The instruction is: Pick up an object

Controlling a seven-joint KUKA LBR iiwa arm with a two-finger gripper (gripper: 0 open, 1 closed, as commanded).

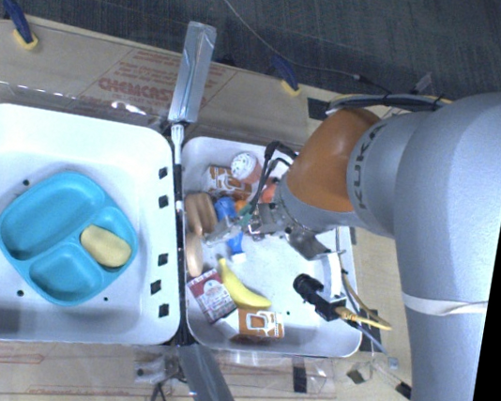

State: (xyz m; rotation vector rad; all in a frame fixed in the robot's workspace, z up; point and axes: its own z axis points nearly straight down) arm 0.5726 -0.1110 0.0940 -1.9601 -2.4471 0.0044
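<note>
While my gripper [249, 221] hangs over the right bin [341, 339], I cannot tell whether it is open or closed. Just left of it lies a small blue object [224, 209], beside a tan roll [199, 215]; a curved yellow banana [242, 287] lies nearer.

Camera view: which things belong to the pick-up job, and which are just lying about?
Job: gripper over the right white bin; in it, yellow plastic banana, tan bun-shaped toy, small brown-and-white carton.
Lying about: left white bin, blue divided plastic plate in it, pale yellow oval lump on the plate, blue clamp on the bench edge.
</note>
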